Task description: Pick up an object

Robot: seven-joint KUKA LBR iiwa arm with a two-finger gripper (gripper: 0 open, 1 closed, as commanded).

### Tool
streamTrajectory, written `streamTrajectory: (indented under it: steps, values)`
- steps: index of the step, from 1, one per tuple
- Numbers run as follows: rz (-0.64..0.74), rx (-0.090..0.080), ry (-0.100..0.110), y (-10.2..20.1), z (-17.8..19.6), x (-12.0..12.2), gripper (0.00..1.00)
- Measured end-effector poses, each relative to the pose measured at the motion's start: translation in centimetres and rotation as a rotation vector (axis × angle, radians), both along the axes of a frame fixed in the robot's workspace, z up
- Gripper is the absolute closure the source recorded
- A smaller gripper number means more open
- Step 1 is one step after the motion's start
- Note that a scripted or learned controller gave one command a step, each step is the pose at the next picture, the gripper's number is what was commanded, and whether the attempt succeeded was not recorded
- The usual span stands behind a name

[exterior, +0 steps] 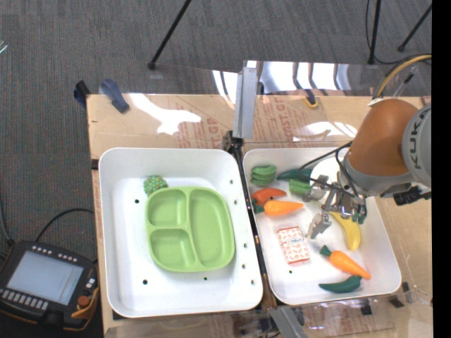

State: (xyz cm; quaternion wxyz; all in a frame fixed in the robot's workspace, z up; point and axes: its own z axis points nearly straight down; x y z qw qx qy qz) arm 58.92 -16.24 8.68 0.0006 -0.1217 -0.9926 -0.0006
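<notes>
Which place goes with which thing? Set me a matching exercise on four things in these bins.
Things:
1. green divided plate
2. banana
3. small card box
4. broccoli piece

Places:
A. right bin, just under the pincer
B. left bin, at the plate's upper left corner
C. middle of the left bin
D. right bin, below the orange carrot nearest the divider

Pairs: 1-C, 2-A, 3-D, 4-B

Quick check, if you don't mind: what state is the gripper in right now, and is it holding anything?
Gripper: open, holding nothing, poised over the right bin beside the banana.
</notes>
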Motion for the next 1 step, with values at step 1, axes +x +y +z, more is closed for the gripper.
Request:
streamTrajectory:
  steps: [1]
  values:
    - [-0.019, -0.013, -0.007, 6.37, 0.36, -4.47, 0.00]
